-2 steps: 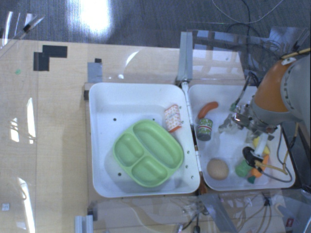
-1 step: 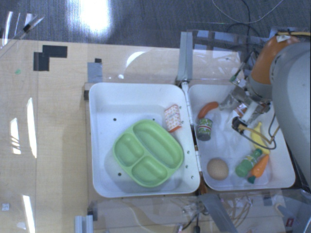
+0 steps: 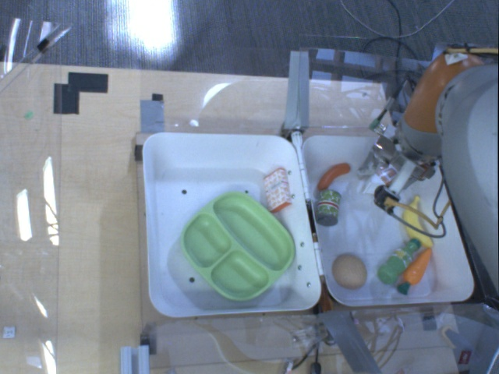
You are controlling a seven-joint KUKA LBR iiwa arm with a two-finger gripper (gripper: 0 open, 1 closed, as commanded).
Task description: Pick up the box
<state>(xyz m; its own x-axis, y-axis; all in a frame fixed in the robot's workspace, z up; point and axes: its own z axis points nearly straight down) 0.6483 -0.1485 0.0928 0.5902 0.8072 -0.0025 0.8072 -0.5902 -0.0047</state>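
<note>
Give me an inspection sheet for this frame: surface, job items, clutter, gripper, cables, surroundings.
Surface: wooden bench bearing left bin and right bin.
Job's things: box in the left bin, beside the green divided plate.
Clutter: right bin has sausage, can, egg, banana, green bottle, carrot.
Grippers: gripper over the right bin, away from the box.
Cables: black cable on the floor.
Surroundings: grey carpet.

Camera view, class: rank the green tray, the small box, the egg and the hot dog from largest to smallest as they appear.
1. Green tray, by far the largest.
2. Small box, egg and hot dog: these three look too alike in size to rank.
</note>
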